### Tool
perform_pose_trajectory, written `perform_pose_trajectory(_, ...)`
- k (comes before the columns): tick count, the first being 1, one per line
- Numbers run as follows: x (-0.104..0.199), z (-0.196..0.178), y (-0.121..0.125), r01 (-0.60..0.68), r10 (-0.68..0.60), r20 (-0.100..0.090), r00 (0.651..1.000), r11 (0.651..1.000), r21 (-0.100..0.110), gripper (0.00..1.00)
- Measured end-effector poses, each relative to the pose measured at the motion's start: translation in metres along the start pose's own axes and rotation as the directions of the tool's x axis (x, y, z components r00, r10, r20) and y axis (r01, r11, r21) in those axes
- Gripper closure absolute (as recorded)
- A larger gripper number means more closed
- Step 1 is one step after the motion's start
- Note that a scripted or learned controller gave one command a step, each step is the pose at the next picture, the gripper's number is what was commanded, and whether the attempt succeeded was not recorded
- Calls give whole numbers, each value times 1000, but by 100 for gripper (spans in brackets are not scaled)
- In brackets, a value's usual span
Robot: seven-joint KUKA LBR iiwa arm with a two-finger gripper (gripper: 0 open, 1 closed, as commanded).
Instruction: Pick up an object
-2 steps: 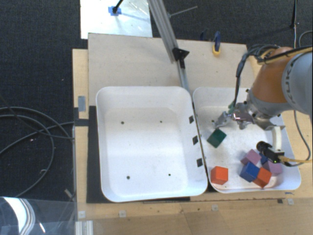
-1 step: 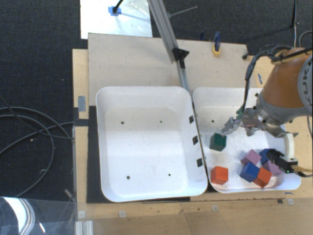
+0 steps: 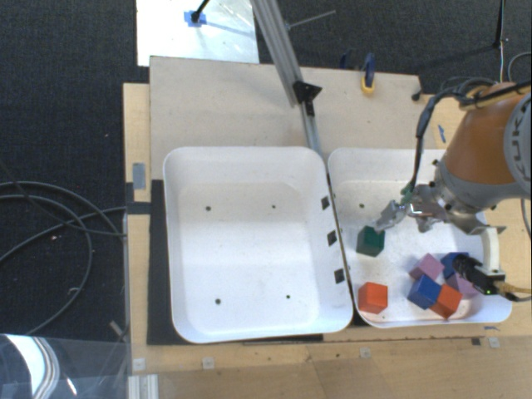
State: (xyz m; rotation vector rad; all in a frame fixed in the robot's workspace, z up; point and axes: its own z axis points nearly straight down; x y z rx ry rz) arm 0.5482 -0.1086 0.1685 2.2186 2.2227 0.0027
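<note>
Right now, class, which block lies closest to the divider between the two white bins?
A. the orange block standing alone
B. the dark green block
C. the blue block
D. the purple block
A: the lone orange block sits beside the divider, while the dark green block lies farther into the right bin.

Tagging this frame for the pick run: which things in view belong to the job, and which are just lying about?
Job:
- gripper
- green block
- orange block
- purple block
- blue block
- right bin

Lying about:
- left bin
- yellow clamp
- cables
- metal pole
</note>
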Motion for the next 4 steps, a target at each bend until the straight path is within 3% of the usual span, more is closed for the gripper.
perform_pose_trajectory(1, 23, 82, 10, 3, -3, -1, 1000, 1000, 5, 0)
perform_pose_trajectory(2, 21, 68, 11, 2, -2, 0, 1000, 1000, -1, 100)
perform_pose_trajectory(3, 82, -26, -22, 8, -8, -2, 1000, 1000, -5, 100)
perform_pose_trajectory(4, 159, -21, -24, 12, -12, -4, 1000, 1000, 1, 100)
